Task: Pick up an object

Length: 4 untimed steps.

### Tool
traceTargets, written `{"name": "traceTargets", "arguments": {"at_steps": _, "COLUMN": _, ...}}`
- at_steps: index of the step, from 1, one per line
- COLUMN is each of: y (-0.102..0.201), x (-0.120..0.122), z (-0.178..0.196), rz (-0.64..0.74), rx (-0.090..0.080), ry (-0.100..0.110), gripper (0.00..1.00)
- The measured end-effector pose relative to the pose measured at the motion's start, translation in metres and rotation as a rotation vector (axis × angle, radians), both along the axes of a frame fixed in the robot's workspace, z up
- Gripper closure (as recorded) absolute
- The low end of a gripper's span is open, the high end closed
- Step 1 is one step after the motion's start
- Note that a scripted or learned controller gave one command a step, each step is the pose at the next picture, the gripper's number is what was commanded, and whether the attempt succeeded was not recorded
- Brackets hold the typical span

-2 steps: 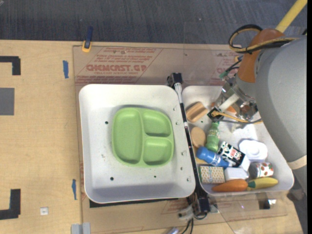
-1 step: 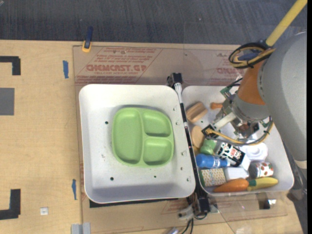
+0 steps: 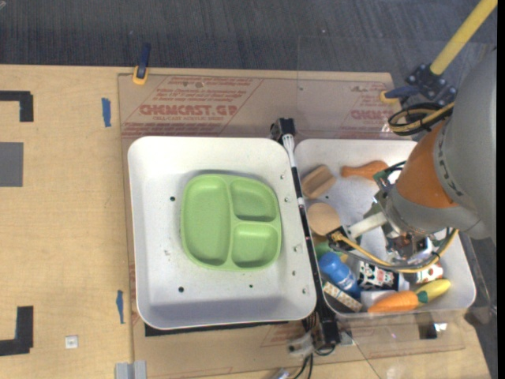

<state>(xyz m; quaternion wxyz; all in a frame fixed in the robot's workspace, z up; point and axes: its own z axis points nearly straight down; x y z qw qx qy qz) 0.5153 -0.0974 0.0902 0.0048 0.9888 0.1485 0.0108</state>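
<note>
Two white bins on the bench: the left bin (image 3: 150,235) has one green divided plate (image 3: 232,221); the right bin (image 3: 465,287) has one blue bottle (image 3: 338,273), one carrot (image 3: 392,302) and two wooden pieces (image 3: 317,181). The arm (image 3: 442,164) reaches down over the right bin, gripper (image 3: 398,247) just above the carrot; can't tell its grip.

I work in a robotics lab: two shallow white plastic bins (image 3: 150,212) sit on a cardboard-covered counter (image 3: 63,212) (blue tape marks (image 3: 106,111), black corner markers (image 3: 20,105)).
</note>
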Motion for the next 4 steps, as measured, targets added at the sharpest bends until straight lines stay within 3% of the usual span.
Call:
{"name": "traceTargets", "arguments": {"at_steps": 1, "y": 0.000, "x": -0.029, "z": 0.000, "rz": -0.094, "rx": 0.003, "ry": 0.003, "gripper": 0.00}}
{"name": "traceTargets", "arguments": {"at_steps": 2, "y": 0.008, "x": 0.028, "z": 0.005, "rz": -0.093, "rx": 0.011, "ry": 0.026, "gripper": 0.00}}
{"name": "traceTargets", "arguments": {"at_steps": 3, "y": -0.006, "x": 0.113, "z": -0.002, "rz": -0.092, "rx": 0.008, "ry": 0.021, "gripper": 0.00}}
{"name": "traceTargets", "arguments": {"at_steps": 4, "y": -0.006, "x": 0.113, "z": 0.010, "rz": -0.082, "rx": 0.007, "ry": 0.029, "gripper": 1.00}}
